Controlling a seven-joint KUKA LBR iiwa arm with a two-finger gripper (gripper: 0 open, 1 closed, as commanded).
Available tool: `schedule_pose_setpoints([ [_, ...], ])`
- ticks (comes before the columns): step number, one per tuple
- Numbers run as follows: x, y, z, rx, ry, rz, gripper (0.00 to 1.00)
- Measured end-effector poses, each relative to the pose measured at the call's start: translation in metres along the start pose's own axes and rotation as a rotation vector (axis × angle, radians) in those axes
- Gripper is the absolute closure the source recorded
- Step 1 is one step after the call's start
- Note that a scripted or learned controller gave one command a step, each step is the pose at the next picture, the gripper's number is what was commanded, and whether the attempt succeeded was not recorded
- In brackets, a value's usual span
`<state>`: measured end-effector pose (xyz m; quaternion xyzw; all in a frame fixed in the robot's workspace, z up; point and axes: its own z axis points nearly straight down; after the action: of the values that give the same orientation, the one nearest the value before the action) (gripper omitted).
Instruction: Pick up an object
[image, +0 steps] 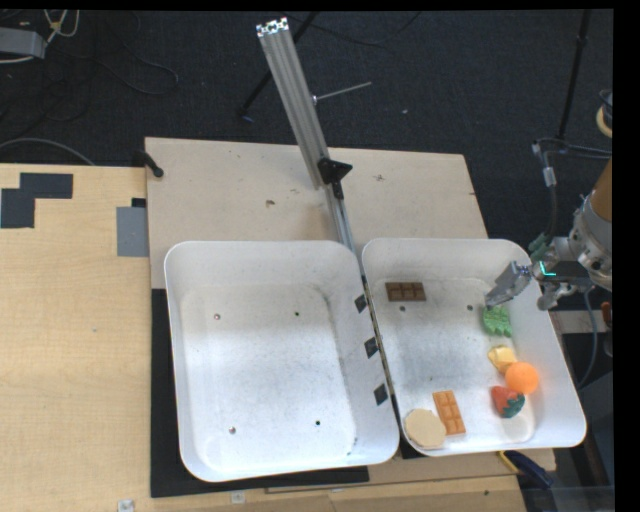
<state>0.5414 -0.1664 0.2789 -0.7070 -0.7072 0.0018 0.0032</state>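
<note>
Six small objects lie in the right bin (470, 255), most along its right wall: green piece (496, 321), yellow piece (502, 355), orange ball (521, 377), red piece (507, 401), waffle (449, 411) and brown bar (406, 292). The gripper (508, 283) hovers just above the green piece; jaw state cannot be determined. The bin centre is open floor

Green leafy toy (496, 321) lies near right bin's (440, 262) right wall.
</note>
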Motion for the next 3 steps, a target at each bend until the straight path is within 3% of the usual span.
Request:
schedule_pose_setpoints([
  [1, -0.001, 0.001, -0.002, -0.004, -0.001, 0.002, 0.0],
  [3, 0.004, -0.008, 0.101, 0.002, 0.001, 0.001, 0.0],
])
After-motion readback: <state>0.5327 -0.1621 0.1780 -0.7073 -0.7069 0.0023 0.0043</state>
